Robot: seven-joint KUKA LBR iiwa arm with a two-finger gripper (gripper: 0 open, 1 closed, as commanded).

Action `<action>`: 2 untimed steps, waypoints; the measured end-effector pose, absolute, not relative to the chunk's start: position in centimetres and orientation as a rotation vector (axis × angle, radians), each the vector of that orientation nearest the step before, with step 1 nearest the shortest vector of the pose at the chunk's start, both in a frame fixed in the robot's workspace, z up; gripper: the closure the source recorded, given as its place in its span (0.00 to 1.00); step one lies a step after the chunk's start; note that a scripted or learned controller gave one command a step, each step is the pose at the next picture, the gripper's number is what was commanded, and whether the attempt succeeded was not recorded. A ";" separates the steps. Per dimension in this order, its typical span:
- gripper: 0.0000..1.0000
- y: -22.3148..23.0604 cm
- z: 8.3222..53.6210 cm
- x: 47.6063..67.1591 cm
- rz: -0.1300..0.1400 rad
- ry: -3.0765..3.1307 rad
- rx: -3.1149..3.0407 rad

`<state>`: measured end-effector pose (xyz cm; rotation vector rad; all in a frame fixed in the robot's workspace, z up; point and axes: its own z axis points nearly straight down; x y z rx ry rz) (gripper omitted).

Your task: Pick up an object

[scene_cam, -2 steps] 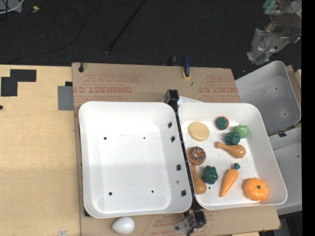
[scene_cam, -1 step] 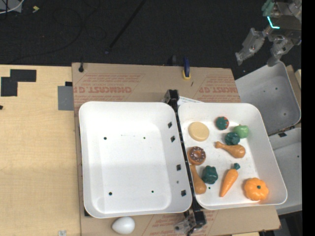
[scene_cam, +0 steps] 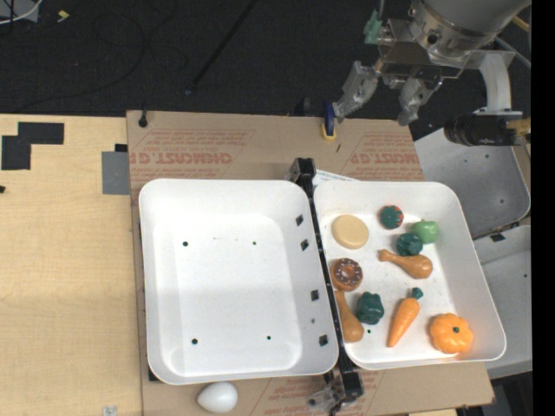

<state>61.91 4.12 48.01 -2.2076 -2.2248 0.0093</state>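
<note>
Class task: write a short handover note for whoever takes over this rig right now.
Pincer: open, holding nothing, raised beyond the far edge of the right bin.
Things: carrot, pumpkin, donut, drumstick and other toy foods lie in the right bin; a white egg sits on the bench outside the left bin.
Done: nothing picked.
Left: descend, grasp one, lift.

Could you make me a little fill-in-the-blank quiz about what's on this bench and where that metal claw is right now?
1. The toy food lies in the ____ shallow white bin.
2. The open two-finger pincer hangs above the bench, holding ____.
3. The small white plastic egg lies ____ both bins.
4. The round orange toy pumpkin sits nearest the right bin's ____ right corner.

Missing words: right; nothing; outside; front
</note>
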 end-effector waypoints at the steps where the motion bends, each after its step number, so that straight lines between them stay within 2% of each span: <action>1: 1.00 3.8 49.4 61.8 0.008 -2.224 -2.213; 2: 1.00 -4.2 37.0 64.1 0.014 -2.211 -2.224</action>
